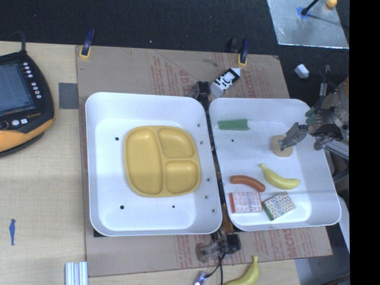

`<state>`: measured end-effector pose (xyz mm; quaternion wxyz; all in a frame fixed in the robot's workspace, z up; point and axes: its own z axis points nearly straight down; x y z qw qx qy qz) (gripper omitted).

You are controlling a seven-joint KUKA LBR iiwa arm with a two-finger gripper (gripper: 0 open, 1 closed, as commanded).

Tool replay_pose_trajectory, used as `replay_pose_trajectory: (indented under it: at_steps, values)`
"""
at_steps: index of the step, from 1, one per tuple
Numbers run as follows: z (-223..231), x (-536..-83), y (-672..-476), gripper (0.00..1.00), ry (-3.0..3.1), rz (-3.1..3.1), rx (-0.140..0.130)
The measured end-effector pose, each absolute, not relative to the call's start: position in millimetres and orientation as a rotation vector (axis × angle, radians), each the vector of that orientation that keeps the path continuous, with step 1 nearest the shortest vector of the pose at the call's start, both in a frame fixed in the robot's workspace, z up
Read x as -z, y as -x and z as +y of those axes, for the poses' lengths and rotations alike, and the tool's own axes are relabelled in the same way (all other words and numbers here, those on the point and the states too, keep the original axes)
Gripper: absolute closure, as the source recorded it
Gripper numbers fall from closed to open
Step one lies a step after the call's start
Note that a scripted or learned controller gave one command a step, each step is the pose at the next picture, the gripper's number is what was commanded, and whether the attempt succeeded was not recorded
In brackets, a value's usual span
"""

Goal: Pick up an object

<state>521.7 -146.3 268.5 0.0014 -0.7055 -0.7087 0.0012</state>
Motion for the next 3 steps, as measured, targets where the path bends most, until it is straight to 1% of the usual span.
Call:
replay_pose_trajectory:
  at_steps: [1, 2, 3]
  values:
    - [-121.2, -146.4, -488.9, 0.00, 2.212, -2.225, -0.006]
    - [-110.6, -102.9, -501.2, 0.00, 2.212, -2.224, -0.006]
    - [-100.3, -91.5, -510.9, 0.00, 2.213, -2.227, -0.004]
